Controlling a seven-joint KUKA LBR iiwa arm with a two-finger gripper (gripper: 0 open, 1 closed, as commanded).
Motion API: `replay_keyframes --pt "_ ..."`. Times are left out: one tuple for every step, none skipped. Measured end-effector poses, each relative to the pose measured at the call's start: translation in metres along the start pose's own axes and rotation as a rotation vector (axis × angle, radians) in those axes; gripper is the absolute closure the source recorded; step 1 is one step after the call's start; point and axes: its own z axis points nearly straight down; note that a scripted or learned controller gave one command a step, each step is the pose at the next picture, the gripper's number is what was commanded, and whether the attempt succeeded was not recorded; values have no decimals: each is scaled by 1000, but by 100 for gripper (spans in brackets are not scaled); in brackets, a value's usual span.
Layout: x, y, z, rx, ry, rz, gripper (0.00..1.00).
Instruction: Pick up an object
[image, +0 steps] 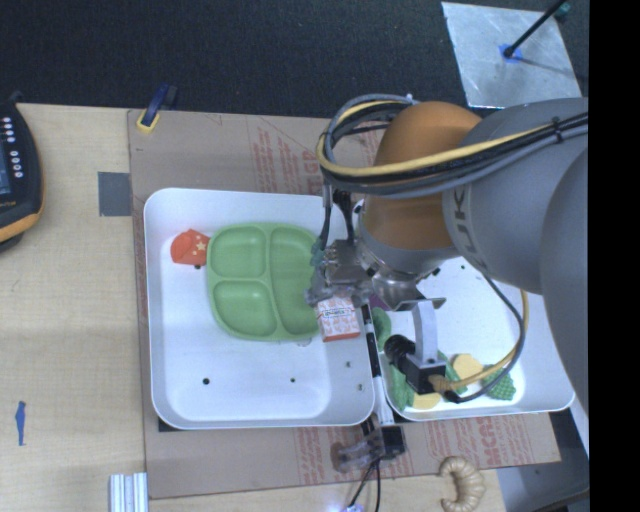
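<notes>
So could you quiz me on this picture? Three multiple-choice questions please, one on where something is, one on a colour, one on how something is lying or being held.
1. Where does the divided plate lie?
A. In the left bin
B. In the right bin
C. On the cardboard outside the bins

2. What colour is the small object beside the plate's left edge?
A. Blue
B. Red-orange
C. Black

3. How does the plate sit?
A. Lifted clear of the bin by the gripper
B. Standing on edge against the wall
C. Flat on the bin floor, compartments up

Answers:
1 A, the plate rests inside the left bin, near its top half.
2 B, the object is red-orange with a small yellow mark.
3 C, its three compartments face up and it lies on the bin floor; the gripper is at its right edge, its fingers hidden.
</notes>
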Motion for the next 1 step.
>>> replay_keyframes --pt "-60 21 -6 -3 -1 15 100"
